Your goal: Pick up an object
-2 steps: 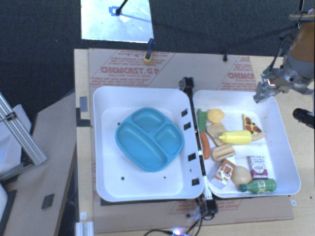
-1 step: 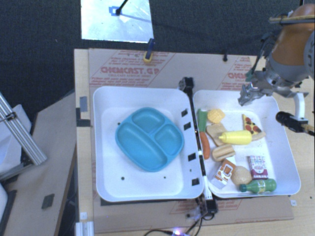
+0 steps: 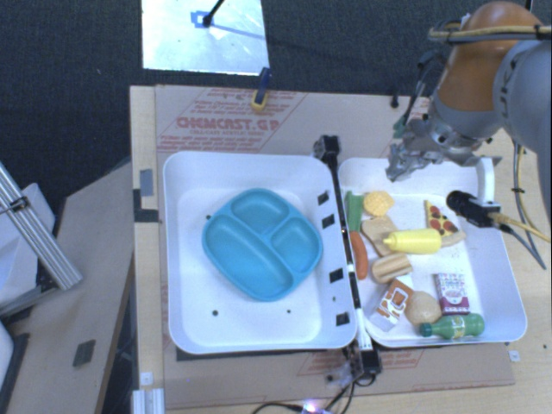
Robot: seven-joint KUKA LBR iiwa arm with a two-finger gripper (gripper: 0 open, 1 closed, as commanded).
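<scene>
Your gripper hangs over the far edge of the right bin, just beyond the round cracker. You cannot tell how far its fingers are spread; they look bare, though the view is poor there. The toys lie in that bin: a yellow banana, pizza slice, carrot and green bottle. In the left bin you have a blue divided plate.

The grey arm bears an orange band, thin cables and a metallic wrist.
</scene>
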